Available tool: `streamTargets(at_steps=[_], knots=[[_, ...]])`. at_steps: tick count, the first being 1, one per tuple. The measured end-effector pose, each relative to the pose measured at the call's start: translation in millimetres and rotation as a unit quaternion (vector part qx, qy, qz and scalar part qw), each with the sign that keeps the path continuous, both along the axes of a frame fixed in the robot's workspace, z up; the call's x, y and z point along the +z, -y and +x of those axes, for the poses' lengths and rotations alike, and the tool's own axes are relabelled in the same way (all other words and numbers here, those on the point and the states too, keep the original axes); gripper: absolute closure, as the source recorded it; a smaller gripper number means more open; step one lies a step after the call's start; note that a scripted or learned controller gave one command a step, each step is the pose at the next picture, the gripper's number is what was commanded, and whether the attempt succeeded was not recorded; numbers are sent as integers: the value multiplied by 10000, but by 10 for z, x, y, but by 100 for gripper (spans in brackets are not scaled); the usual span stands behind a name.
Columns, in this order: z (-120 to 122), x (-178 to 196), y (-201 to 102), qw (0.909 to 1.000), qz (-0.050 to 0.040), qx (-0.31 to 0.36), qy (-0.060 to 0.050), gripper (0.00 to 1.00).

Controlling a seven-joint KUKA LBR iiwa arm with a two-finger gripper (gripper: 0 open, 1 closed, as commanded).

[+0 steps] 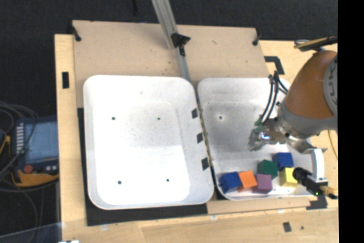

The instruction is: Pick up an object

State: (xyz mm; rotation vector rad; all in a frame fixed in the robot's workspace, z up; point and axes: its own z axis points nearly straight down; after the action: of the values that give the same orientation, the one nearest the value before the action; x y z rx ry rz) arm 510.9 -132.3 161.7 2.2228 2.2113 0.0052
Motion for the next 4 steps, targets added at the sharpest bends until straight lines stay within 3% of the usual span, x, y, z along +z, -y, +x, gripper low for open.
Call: streamTargets(at_steps=[2,4], knots=[[43,887,32,10000,1,53,2,100],[166,1006,-1053,10000,17,69,-27,100]])
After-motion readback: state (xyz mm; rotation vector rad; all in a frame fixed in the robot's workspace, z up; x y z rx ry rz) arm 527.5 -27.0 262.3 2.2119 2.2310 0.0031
